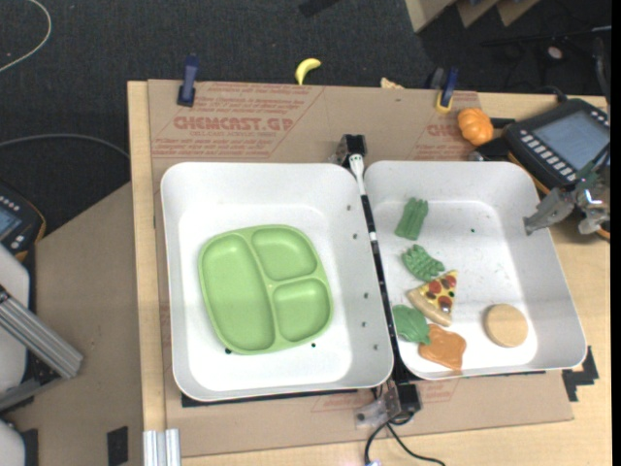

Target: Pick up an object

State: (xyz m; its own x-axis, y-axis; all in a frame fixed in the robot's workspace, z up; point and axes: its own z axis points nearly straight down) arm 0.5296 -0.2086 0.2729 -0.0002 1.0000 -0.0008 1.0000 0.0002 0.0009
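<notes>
Six small food pieces are spread in the right bin (543, 289): nearest, an orange piece (442, 349) touching a leafy green piece (411, 324), a round cookie (506, 324) apart to their right, then a pizza slice (436, 296), another green piece (422, 261), and farthest a ribbed green piece (412, 217). A green divided plate (264, 286) is seen in the left bin (184, 260). The gripper (568, 209) is seen over the right bin's far right rim, nothing between its fingers; whether these are parted cannot be told.

Bins (184, 260) white matt plastic; divided plate (264, 286) green smooth plastic, slight sheen; bench board (243, 124) brown matt cardboard-like.
</notes>
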